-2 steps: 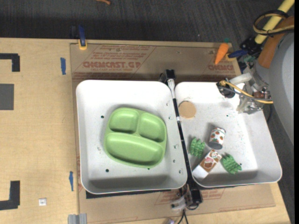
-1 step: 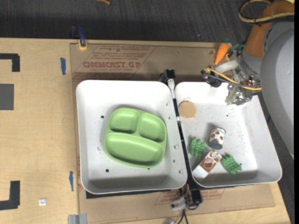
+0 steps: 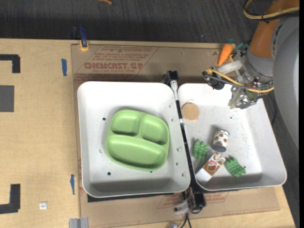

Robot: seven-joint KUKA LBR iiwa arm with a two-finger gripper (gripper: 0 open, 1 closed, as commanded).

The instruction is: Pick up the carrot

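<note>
The carrot point(image 3: 225, 54), orange with a green top, lies past the far rim of the right bin point(image 3: 270, 141), on the cardboard by the bin's back left corner. My gripper point(image 3: 241, 100) hangs over the back of the right bin, to the right of the carrot and nearer to the camera. Its fingers stand a little apart, with nothing between them. The carrot sits beside the gripper's upper body and cables, away from the fingertips.
In the right bin lie a brown disc point(image 3: 190, 111), a small patterned can point(image 3: 221, 139), a toppled bottle point(image 3: 212, 165) and two green toys point(image 3: 200, 149) point(image 3: 235, 167). A green divided tray point(image 3: 137, 139) sits in the left bin point(image 3: 90, 127). The grey arm point(image 3: 285, 56) covers the right side.
</note>
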